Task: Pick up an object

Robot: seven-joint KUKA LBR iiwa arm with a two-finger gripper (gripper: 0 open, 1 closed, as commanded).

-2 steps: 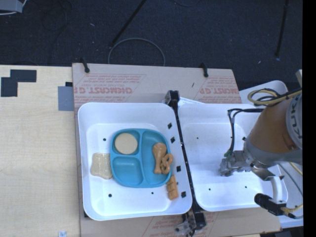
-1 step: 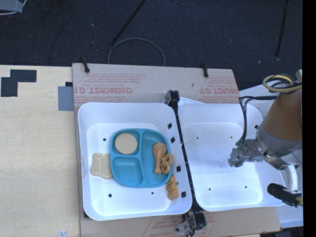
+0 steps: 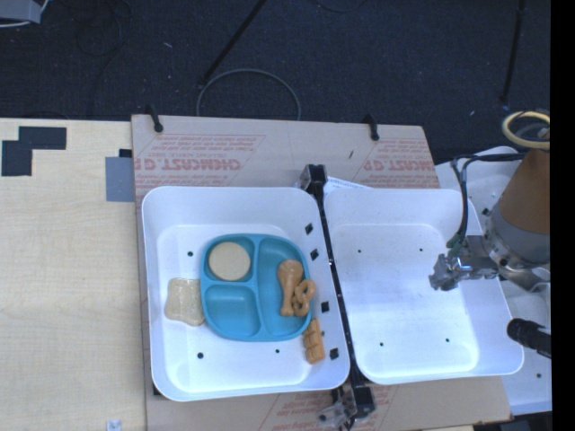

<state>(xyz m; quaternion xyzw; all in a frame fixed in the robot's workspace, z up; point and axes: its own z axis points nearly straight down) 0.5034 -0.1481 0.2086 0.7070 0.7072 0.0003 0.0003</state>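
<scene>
Candidate objects: all lie in the left-hand bin (image 3: 171, 206) as the camera sees it. A blue divided tray (image 3: 235, 320) sits near its middle, carrying a round tan disc (image 3: 228, 260) in one compartment and a knobbly tan piece (image 3: 294, 287) in another. A pale flat piece (image 3: 184, 301) lies on the bin floor touching the tray's left edge. A small tan lump (image 3: 313, 340) lies just off the tray's lower right corner, close to the black divider (image 3: 329, 272).

The gripper (image 3: 446, 272) hangs over the right-hand bin (image 3: 395, 241), near its right wall and well apart from every object. I cannot tell from this view whether it stands open or closed; I see nothing in it.

Risks, in my judgement:
- A descent from the present position meets only bare bin floor — an empty grasp.
- The disc and the pale piece look flat, so a close may slide over them.
- The lump sits tight between tray and divider, which leaves little room for a clean approach.
- A pull on the tray's rim may tip out its contents.

Surroundings: both bins rest on a printed cardboard sheet (image 3: 225, 155). The pale wooden worktop (image 3: 63, 285) lies to its left, and beyond it is dark floor (image 3: 377, 43) with loose cables — no hazard there to the grasp.
</scene>
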